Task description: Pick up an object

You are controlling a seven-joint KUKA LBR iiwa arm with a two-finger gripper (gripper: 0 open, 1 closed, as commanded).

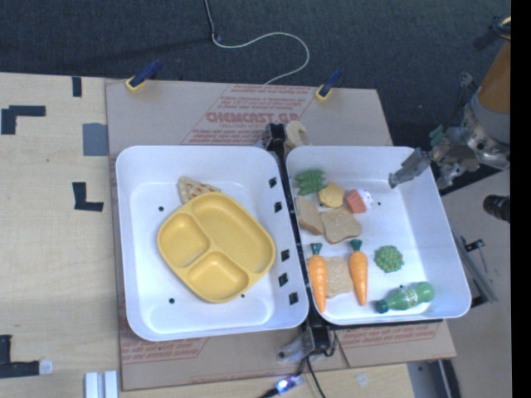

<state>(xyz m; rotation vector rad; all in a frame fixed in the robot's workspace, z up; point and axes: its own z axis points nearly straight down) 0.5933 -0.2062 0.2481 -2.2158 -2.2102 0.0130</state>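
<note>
**Claw at right bin's far right rim, nothing between fingers**

My claw [412,169] hovers over the upper right rim of the right bin [431,222], fingers look spread, pinching nothing. In the right bin: two carrots [358,276], a green bottle [405,298] at the near edge, a broccoli piece [388,259], bread slices [338,225], a yellow piece [331,195], and leafy greens [310,181]. In the left bin [141,222]: a yellow divided tray [216,247] lying over a waffle-like wedge [193,190]. Both bins sit on the counter [50,222].
</note>
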